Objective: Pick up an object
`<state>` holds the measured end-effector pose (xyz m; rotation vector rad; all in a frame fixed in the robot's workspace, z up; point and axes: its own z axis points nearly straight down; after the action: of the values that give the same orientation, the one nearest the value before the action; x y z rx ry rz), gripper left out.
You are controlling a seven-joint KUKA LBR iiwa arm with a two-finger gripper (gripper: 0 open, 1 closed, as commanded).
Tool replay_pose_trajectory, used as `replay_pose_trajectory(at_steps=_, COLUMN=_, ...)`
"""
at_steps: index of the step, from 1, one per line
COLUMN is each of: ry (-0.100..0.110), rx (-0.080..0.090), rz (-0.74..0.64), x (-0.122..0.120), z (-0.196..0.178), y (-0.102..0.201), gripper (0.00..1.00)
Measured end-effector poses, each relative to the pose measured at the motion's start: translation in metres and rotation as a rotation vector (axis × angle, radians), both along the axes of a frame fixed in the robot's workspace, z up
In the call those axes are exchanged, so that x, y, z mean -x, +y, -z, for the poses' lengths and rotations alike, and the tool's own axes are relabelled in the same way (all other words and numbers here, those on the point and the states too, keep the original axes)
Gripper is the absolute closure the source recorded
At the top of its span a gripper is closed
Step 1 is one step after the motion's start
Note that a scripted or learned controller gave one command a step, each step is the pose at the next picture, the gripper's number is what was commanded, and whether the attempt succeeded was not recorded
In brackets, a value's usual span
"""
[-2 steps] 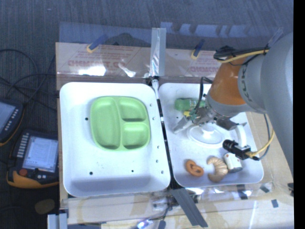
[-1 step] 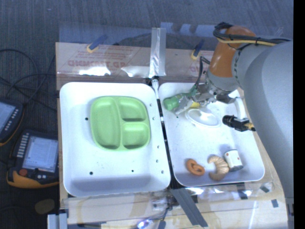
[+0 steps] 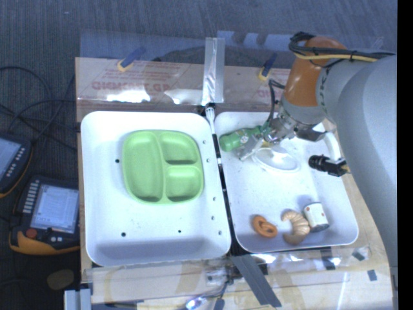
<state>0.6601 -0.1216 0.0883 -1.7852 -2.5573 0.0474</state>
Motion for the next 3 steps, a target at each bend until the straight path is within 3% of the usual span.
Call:
replay_pose_trajectory(at_steps=1, ry=-0.009, rx=-0.014, rz=0.014, x=-0.003, z=0.000, y=-0.043, gripper=0.00)
replay_pose_trajectory(at_steps=3, ry=0.005, rx=-0.054, rz=0.052, x=-0.010, z=0.000, y=-0.073, gripper=0.00)
